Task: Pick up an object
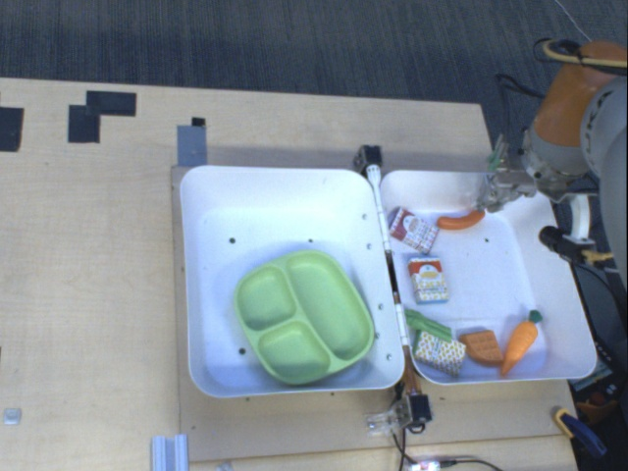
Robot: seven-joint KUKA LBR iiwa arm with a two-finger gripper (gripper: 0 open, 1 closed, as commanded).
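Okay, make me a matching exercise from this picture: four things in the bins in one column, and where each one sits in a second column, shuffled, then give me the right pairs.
Things:
1. green divided plate
2. carrot
3. sausage
4. gripper

Places:
A. front right corner area of the right bin
B. back of the right bin, just left of the gripper
C. over the back edge of the right bin
D. lying in the left bin

Pairs: 1-D, 2-A, 3-B, 4-C
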